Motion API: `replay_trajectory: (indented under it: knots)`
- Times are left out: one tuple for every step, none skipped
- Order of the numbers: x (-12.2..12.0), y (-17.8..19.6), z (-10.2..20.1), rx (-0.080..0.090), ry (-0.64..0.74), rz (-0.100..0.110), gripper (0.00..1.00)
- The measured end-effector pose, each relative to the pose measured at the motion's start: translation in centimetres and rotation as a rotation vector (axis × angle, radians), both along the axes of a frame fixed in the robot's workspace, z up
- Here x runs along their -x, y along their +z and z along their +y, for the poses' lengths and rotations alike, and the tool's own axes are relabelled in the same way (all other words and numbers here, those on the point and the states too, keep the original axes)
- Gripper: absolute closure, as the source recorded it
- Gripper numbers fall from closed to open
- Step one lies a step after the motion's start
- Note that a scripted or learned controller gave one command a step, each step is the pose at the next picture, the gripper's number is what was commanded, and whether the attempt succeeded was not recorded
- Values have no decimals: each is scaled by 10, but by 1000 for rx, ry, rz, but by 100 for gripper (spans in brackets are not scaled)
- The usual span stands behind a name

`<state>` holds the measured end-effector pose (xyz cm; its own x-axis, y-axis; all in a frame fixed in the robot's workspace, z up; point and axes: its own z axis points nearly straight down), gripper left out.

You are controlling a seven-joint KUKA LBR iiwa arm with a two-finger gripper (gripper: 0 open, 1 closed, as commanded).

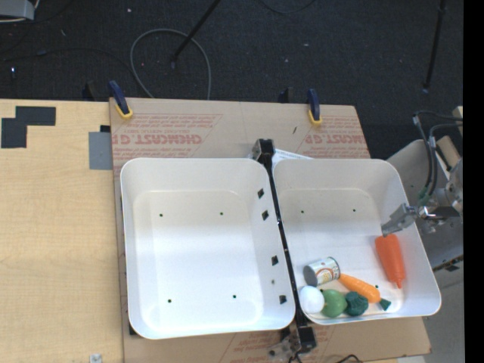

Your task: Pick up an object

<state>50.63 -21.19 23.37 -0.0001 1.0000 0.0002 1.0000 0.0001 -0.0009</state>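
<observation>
Here, smooth tapered orange carrot (390, 259), white bin (412, 195).

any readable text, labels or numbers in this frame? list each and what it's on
"CHEMCAST, G A" roughly, in red print that reads upside down, on the cardboard sheet under the bins; the trailing letters are uncertain.
More red print on the same cardboard below the right bin, near the bottom edge: too small and cut off to read.
Label on the small can in the right bin: blurred, unreadable.
No numbers or signs legible elsewhere.
</observation>
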Motion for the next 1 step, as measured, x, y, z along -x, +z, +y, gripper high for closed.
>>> replay_trajectory:
  knots:
    - [8, -124, -6, 4, 1, -11, 0]
